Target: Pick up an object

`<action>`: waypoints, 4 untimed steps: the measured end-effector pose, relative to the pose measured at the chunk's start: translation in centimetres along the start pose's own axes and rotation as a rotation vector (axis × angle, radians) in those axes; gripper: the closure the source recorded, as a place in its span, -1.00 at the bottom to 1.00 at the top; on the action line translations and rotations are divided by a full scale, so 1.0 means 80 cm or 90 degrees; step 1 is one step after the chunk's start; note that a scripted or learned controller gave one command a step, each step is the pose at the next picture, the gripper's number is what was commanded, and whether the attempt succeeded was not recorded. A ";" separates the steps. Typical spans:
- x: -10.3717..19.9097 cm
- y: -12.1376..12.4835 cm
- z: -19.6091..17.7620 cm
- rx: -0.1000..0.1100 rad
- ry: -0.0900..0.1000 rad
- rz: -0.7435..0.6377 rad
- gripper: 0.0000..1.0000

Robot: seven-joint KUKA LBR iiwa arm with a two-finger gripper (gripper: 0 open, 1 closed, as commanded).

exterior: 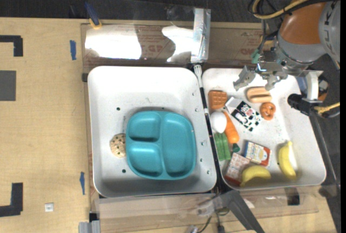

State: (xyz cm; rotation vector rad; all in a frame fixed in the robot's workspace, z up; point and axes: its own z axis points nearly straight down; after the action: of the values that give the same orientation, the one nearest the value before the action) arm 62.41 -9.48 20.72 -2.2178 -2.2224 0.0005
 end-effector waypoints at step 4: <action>-0.047 -0.006 0.135 0.007 0.001 -0.078 -1.00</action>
State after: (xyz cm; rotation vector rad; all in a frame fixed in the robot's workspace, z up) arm 61.89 -13.23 9.95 -2.0727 -2.3467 0.0104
